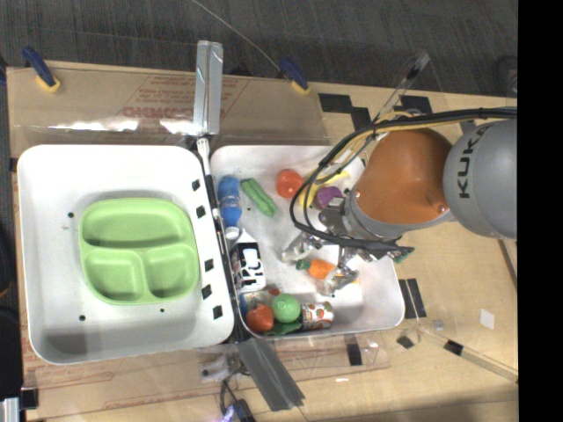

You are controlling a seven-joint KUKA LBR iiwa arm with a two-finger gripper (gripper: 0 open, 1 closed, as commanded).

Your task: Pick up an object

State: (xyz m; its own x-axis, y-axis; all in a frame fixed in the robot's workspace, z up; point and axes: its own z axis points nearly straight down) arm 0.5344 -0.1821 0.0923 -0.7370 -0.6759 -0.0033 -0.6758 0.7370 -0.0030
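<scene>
My gripper point(321, 262) hangs low in the right bin point(383, 310), under the orange band of the arm. An orange object point(320, 269) lies between the metal fingers. Around it in the same bin are an orange ball point(288, 183), a purple object point(329, 196), a green pickle-shaped piece point(259, 196), a blue bottle point(229, 199), a black and white carton point(248, 265), a green ball point(285, 308), a red object point(259, 319) and a small can point(317, 315).
The left bin point(53, 236) holds a green sectioned tray point(139, 250). A metal divider post point(208, 86) stands between the bins at the back. Cables loop from the arm over the right bin's back part.
</scene>
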